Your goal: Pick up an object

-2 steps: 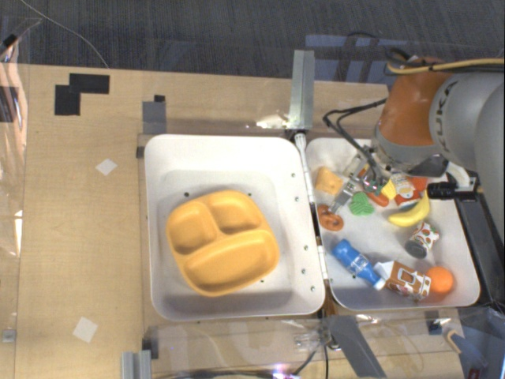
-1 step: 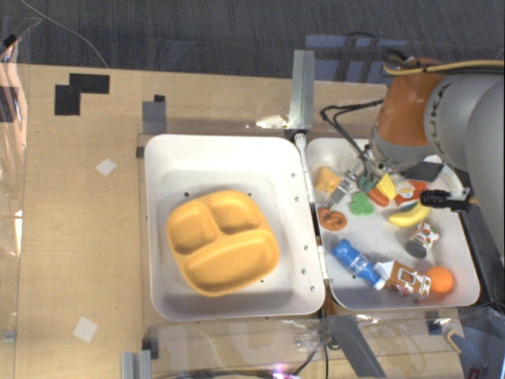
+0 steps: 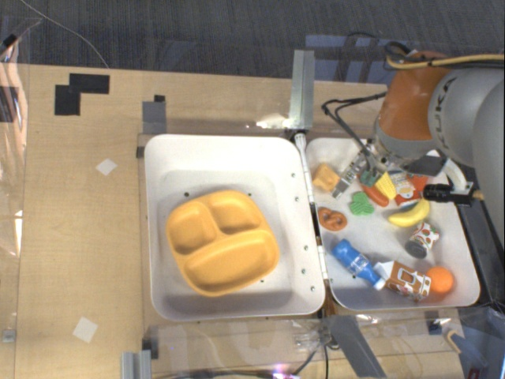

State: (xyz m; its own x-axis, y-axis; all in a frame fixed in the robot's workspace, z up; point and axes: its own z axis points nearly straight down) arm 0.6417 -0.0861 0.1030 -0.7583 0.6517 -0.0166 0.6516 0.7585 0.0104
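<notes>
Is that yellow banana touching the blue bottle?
Apart. The camera view shows bare white bin floor between the banana and the blue bottle.

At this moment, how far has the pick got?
Done: the arm has reached over the right bin, and the gripper is low among the toys, beside the yellow block and the carrot. In hand: nothing visibly between the fingers. Left: grasp and lift one item. The banana, blue bottle and orange ball lie in the bin.
</notes>
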